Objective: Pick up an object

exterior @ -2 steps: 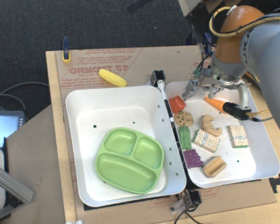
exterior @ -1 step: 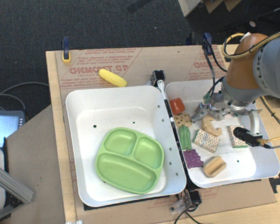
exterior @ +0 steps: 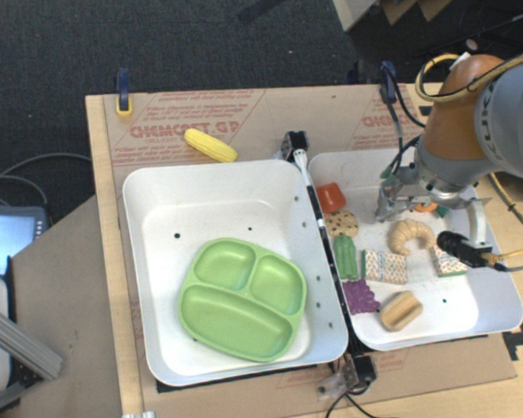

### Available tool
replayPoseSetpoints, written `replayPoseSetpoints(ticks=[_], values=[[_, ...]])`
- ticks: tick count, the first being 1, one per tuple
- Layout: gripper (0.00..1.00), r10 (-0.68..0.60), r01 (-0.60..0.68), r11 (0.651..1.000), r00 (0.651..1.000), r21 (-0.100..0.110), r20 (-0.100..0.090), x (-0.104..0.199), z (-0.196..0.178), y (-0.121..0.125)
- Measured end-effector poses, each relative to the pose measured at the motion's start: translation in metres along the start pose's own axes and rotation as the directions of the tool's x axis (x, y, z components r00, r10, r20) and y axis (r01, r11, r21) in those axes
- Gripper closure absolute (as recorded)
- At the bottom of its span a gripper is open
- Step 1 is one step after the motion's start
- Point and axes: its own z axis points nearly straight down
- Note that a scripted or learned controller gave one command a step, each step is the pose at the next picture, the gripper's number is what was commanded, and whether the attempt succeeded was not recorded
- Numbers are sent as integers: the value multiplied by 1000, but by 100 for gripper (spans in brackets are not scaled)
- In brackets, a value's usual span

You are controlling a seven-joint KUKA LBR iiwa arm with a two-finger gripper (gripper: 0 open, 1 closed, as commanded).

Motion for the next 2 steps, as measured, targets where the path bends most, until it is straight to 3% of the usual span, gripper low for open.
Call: replayPoseSetpoints(ticks=[1,2], values=[[0,0,0,1000,1000,1,0,0,1,0],[0,0,0,1000,1000,1,0,0,1,0]])
